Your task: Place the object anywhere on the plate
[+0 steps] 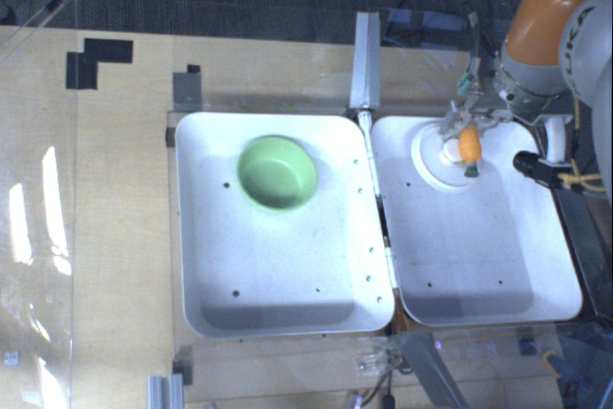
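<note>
A small white plate (433, 160) lies in the far part of the right bin (498, 263). An orange carrot-like object (469, 148) with a green tip is over the plate's right side, right under my gripper (466, 124). The gripper hangs just above the carrot, its fingers close around the carrot's top end. Whether the carrot rests on the plate or is lifted off it I cannot tell.
A green bowl (278, 171) sits in the far middle of the left bin (220, 254). A metal divider post (365, 62) stands between the bins at the back. Cables (551, 170) lie along the right bin's right edge.
</note>
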Controlling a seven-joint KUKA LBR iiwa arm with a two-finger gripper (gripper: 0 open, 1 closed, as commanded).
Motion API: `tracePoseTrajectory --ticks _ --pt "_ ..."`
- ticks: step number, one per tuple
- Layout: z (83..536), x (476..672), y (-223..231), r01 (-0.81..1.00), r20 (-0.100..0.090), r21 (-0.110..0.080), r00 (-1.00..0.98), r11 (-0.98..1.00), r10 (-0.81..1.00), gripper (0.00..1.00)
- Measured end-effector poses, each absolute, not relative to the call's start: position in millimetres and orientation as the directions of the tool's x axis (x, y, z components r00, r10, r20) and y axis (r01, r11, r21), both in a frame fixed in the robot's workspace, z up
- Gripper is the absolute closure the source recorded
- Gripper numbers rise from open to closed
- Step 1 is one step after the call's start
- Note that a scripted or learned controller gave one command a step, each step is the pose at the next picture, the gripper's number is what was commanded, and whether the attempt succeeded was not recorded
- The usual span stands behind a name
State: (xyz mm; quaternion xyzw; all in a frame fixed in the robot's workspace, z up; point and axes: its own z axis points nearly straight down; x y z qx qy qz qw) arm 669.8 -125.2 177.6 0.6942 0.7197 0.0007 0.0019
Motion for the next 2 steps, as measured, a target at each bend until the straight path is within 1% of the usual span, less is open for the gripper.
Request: tracePoseTrajectory --ticks 1,2 --pt "185 669.5 -36 1.000 0.000 0.003 -0.026 0.026 1.000 1.00" --pt "193 654.2 24 0.981 -0.006 0.022 -0.190 0.190 0.982 1.00"
